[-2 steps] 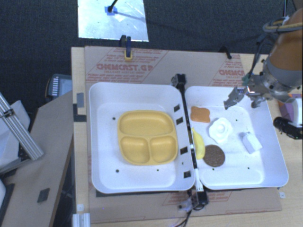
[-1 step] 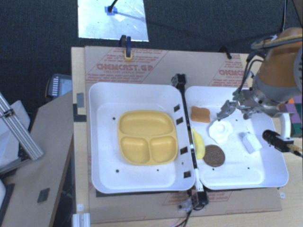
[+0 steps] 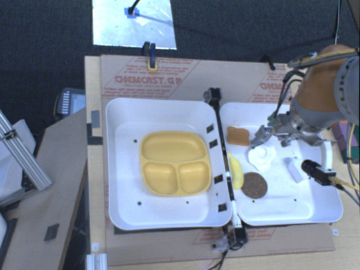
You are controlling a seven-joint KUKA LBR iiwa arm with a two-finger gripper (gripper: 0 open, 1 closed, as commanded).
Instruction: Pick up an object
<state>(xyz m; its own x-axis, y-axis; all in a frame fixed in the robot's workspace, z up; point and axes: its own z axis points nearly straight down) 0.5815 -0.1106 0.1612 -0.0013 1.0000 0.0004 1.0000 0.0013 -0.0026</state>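
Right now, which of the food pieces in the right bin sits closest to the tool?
The white fried-egg piece, just below the tool. The orange toast piece lies further left, the brown round patty and yellow piece lower down.

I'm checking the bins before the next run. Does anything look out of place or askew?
One thing: the yellow item in the right bin sits wedged against the divider between the bins rather than lying flat on the floor. The yellow tray lies flat in the left bin. Nothing looks spilled or broken.
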